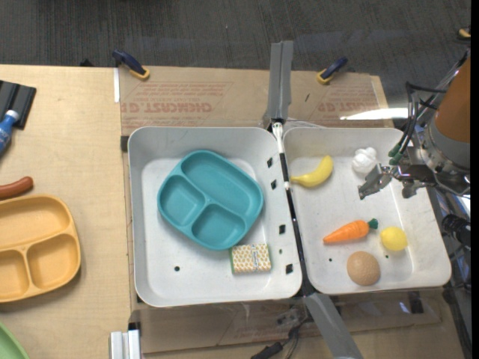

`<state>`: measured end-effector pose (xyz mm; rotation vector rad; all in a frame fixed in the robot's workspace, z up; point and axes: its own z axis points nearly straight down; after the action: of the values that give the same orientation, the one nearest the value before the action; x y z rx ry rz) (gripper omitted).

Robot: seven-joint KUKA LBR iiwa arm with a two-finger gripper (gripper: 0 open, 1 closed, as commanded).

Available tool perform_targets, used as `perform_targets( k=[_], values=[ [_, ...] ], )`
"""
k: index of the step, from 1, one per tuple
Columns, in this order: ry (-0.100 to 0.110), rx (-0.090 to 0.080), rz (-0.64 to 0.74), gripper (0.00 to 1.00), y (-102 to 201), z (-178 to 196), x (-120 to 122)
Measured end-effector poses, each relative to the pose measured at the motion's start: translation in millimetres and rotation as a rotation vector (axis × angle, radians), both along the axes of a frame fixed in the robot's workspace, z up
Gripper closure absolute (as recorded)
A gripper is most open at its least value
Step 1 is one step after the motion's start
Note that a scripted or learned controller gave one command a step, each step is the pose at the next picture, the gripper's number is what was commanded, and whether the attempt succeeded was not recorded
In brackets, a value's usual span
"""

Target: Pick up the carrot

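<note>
The carrot [348,232] is orange with a small green top, lying flat in the right bin [419,279], its green end pointing right and slightly up. The gripper [389,183] hangs above and to the right of the carrot, well apart from it, fingers spread wide with nothing between them. Just right of the carrot's green end sits a lemon [394,238]; below the carrot lies a tan egg [364,268]. A banana [314,172] lies up and left of the carrot, and a white object [364,159] lies above it, near the gripper. Left of the carrot, the other bin [150,275] holds a teal plate [210,199] and a cracker packet [251,259].
</note>
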<state>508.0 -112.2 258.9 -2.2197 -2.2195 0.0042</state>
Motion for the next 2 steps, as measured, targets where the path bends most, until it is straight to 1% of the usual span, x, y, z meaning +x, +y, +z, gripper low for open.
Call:
perform_targets(
  k=[1, 2],
  values=[
    [0.000, 0.002, 0.150, 0.00, 6, -139, -29],
    [-0.002, 0.001, 0.192, 0.00, -37, -168, 22]
  ],
)
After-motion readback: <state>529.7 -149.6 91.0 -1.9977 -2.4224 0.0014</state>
